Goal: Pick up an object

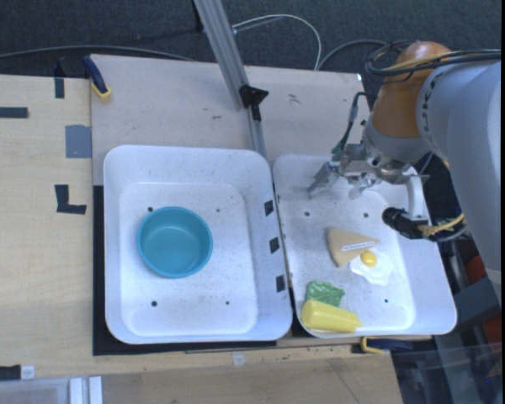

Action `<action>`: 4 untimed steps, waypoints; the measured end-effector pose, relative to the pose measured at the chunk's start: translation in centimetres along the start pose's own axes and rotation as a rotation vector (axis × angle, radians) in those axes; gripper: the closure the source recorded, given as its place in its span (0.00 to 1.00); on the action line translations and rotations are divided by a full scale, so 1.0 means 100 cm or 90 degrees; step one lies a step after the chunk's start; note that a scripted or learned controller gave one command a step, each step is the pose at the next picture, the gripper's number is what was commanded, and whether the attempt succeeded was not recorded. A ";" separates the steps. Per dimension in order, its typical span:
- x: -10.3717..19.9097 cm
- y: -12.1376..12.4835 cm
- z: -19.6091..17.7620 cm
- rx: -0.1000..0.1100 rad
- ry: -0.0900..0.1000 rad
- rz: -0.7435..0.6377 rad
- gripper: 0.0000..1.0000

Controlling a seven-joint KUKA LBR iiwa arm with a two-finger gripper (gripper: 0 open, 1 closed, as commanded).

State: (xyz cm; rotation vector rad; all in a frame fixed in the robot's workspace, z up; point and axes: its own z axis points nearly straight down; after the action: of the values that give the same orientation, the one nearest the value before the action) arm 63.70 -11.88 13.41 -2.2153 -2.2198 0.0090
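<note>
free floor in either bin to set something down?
Left bin: bare floor all around the blue bowl, widest toward the divider side and the near edge. Right bin: free strip along its left wall, between the gripper and the corn. Crowded at the near right: cheese wedge, fried egg, green leaf.

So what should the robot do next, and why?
Probably move the gripper toward the near end of the right bin and lower it over the cheese wedge. The gripper sits at the bin's far end with nothing between its fingers, and the wedge is the closest toy.
</note>
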 end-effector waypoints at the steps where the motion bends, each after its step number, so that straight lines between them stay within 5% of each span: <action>1: 0.001 0.000 0.048 -0.004 -0.001 0.000 0.00; 2: 0.002 0.000 0.036 -0.004 0.000 -0.001 1.00; 4: -0.007 -0.004 -0.067 -0.008 -0.001 0.001 1.00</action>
State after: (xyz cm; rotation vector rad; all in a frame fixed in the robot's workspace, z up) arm 63.37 -12.63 20.07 -2.2235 -2.2256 -0.0042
